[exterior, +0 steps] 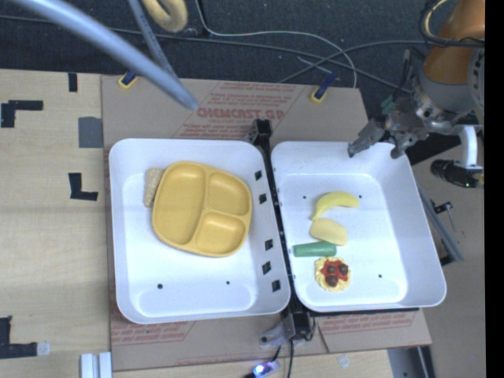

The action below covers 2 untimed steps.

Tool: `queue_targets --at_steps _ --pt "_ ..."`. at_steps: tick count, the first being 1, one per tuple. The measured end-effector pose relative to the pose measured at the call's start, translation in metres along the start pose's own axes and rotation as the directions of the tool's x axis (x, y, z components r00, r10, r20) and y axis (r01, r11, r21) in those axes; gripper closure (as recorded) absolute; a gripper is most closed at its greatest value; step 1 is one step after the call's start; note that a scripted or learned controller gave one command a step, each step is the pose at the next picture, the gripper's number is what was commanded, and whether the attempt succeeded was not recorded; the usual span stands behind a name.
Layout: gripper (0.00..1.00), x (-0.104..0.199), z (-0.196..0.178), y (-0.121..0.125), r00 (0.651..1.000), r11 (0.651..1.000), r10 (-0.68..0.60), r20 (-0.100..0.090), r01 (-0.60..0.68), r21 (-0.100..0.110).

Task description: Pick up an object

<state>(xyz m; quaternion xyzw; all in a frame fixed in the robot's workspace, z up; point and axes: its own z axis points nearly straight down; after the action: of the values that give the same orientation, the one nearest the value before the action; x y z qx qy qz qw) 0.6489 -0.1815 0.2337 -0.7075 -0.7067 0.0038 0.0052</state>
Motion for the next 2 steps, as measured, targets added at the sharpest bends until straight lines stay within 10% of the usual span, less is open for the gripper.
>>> queue_targets --at_steps 2 --pt "0.00 0.002 0.037 0.005 1.000 1.000 -0.003 0.003 0.003 -0.007"
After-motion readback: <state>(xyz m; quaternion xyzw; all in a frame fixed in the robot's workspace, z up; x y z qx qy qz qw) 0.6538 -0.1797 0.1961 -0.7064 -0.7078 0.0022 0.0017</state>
